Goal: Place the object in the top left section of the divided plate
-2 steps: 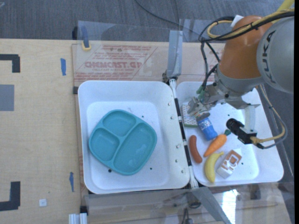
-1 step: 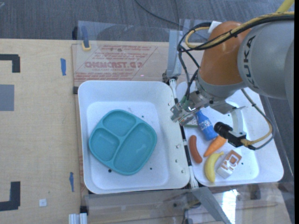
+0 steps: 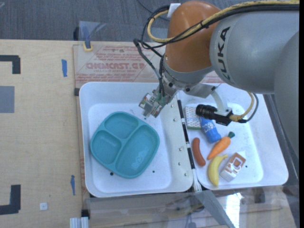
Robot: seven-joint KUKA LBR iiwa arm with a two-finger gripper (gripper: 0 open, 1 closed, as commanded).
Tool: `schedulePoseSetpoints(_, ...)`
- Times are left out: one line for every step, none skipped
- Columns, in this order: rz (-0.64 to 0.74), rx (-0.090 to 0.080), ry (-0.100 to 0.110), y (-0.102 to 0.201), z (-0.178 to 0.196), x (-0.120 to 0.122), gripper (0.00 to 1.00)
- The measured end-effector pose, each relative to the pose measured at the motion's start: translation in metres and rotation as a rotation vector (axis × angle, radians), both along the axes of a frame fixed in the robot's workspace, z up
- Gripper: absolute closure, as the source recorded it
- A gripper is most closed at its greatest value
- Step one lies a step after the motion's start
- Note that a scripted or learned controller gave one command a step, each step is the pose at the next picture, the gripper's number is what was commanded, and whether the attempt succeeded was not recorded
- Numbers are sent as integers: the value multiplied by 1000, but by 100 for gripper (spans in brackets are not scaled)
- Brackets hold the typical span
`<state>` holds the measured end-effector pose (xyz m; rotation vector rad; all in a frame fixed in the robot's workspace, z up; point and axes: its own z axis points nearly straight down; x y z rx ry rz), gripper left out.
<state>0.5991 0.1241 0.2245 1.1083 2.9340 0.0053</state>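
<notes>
2 white bins sit side by side across the middle of my view, the left bin (image 3: 95,175) and the right bin (image 3: 270,170), meeting at a hinged-looking seam just right of centre. The teal divided plate (image 3: 125,144) lies flat in the left bin, low and left of centre, with 3 sections: 2 smaller ones toward the upper left and 1 large one at the lower right. I see nothing lying in any section.

The gripper (image 3: 152,104) hangs over the left bin's upper right area, just above and right of the plate's top edge, apart from it. It's small and blurry from here; I cannot tell how far apart its tips are or whether anything is pinched there. The grey arm with its orange band (image 3: 190,32) fills the upper right of the frame.

All loose objects I can make out are in the right bin, clustered at centre right: a green-and-white sponge-like block (image 3: 192,118) by the seam, a blue bottle-shaped thing (image 3: 210,129) just right of it, a red sausage (image 3: 198,152) below, an orange carrot (image 3: 220,146) slanting beside it, a yellow banana (image 3: 214,169) at the bottom, and a small white carton (image 3: 232,166) touching the banana's right side. A black cylinder (image 3: 208,111) on the arm overhangs the bottle.

A printed wooden board (image 3: 114,63) lies behind the bins, upper centre.
</notes>
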Motion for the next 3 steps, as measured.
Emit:
schedulePoseSetpoints(230,0,0,95,69,-39,100)
schedulePoseSetpoints(343,-2,4,68,19,-47,100)
schedulePoseSetpoints(343,-1,3,68,19,-46,0)
